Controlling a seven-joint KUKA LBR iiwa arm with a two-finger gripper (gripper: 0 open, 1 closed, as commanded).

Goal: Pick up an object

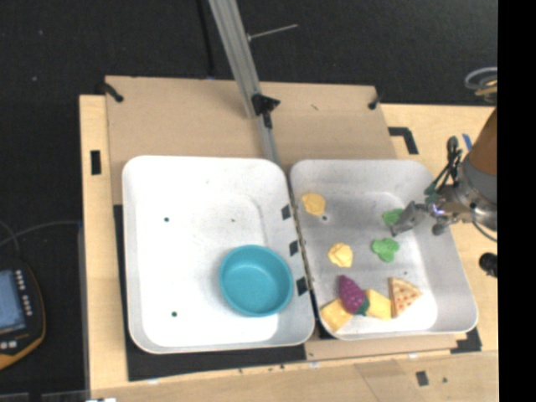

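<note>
Above the right bin [448,266], the gripper [408,219] is being held low beside a green piece [392,218]; jaw state cannot be told.

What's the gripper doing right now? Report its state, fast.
Gripper: low over the right bin, beside a green piece; grip state cannot be told.

Arm [481,166] cut off by right edge.
</note>
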